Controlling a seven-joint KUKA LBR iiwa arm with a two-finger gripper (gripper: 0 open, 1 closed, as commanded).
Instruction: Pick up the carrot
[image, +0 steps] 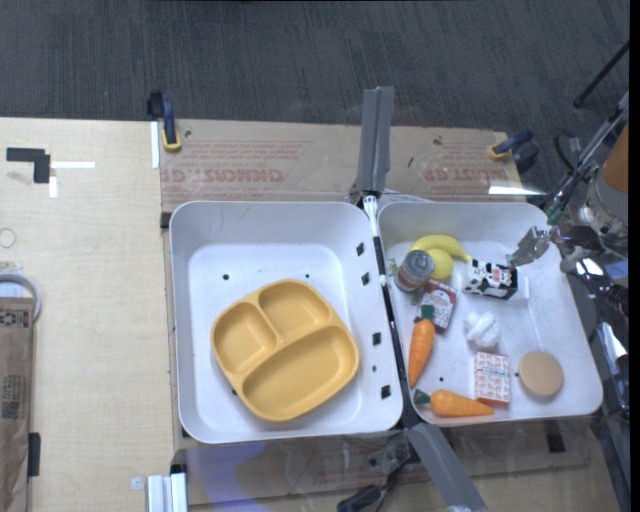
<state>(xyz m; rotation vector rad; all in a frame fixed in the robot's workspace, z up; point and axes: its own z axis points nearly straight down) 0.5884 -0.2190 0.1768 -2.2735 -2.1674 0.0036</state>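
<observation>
Plate: we log it in the left bin, no part in this step.
Carrot: we find it upright along the right bin's left wall, tip down, just below the red packet.
Second carrot: we note it flat at the front wall, beside the carton.
Approach: we judge a descent over the upright carrot's middle best, jaws across its width, clear of the wall.
Gripper: we place it at the right bin's far right, above the cow toy, touching nothing we can see; its spread we cannot tell.

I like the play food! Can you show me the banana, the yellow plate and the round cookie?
Yellow curved toy banana (443, 246): camera view, middle of its curve.
Yellow three-part plastic plate (285, 347): camera view, centre ridge.
Round tan flat cookie (541, 373): camera view, middle of its top.
</observation>
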